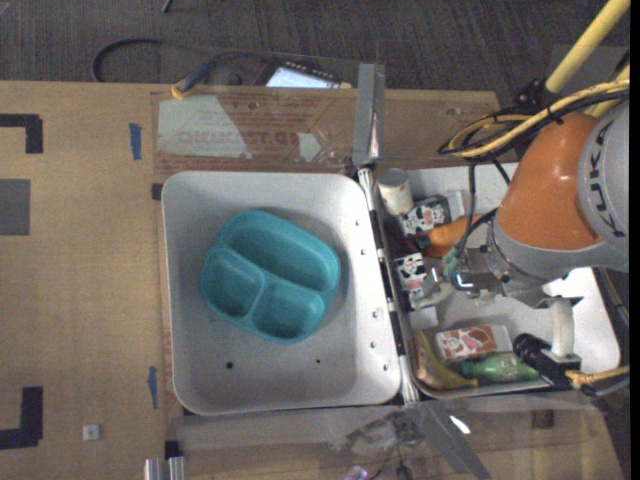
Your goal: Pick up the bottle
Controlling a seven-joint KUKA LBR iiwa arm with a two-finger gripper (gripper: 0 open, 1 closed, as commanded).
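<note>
On the far left, the brown bench (80, 268) has black tape marks (22, 133) and bits of blue tape (135, 140) on it. Next comes the left bin (190, 368), white and shallow, with a blue-green plate (268, 276) lying in it. The plate has three parts and sits a bit turned, near the middle of the bin. Right beside that is the right bin (600, 338), which is crowded. At its top left corner stands a small white cup (393, 190). Just beside the cup is a little spotted carton (432, 212), and a second spotted carton (411, 268) lies lower down by the bin's left wall. Between them is an orange thing (447, 236), partly hidden by the arm. The gripper (455, 271) hangs over this group, just beside the second spotted carton, and I cannot tell if it is open or closed. The big grey and orange arm (550, 208) covers much of the bin. Lower down lies a red and white box (472, 342). The bottle (497, 370) is in the right bin, along the bin's bottom edge in the view, just below the red and white box. It is green and lies flat on its side. A yellowish thing (438, 366) lies by its left end. The bottle is well apart from the gripper, with the box between them.
</note>
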